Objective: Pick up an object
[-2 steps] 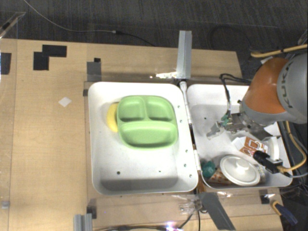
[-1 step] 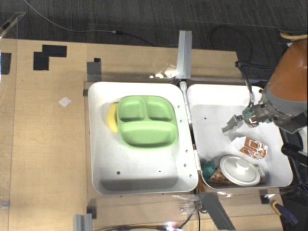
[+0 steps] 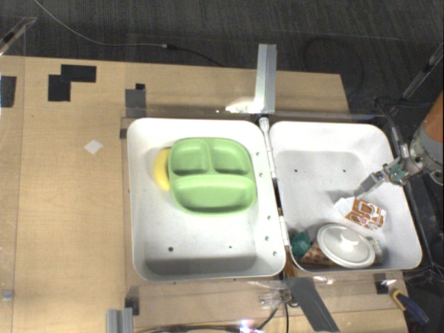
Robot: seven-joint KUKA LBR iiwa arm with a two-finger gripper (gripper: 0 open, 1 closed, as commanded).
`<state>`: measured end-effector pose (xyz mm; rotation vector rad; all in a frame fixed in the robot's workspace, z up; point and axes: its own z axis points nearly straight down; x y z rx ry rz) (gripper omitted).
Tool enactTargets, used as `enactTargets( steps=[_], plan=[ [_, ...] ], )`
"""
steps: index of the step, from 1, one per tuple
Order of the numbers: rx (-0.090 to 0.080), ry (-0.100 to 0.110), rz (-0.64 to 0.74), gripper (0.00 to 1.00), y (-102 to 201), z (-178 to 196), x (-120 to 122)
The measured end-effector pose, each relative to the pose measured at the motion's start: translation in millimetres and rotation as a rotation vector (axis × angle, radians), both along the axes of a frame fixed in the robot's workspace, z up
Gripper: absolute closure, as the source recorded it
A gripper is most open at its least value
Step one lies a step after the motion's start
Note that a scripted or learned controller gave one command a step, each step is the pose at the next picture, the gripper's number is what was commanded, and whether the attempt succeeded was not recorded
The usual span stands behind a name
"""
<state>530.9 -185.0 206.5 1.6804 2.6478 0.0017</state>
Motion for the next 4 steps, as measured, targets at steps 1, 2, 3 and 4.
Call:
enactTargets(
  steps=[1, 2, 3, 4],
  plan=[
    [0.000, -0.001, 0.054, 0.00, -21.0, -116.0, -10.6],
    [-0.001, -0.003, 0.207, 0.00, -21.2, -34.7, 11.0],
    [-0.002, -0.001, 0.418, 0.00, -20.4, -77.8, 4.8],
    [-0.002, -0.004, 0.317, 0.00, -21.1, -118.4, 7.8]
  ],
)
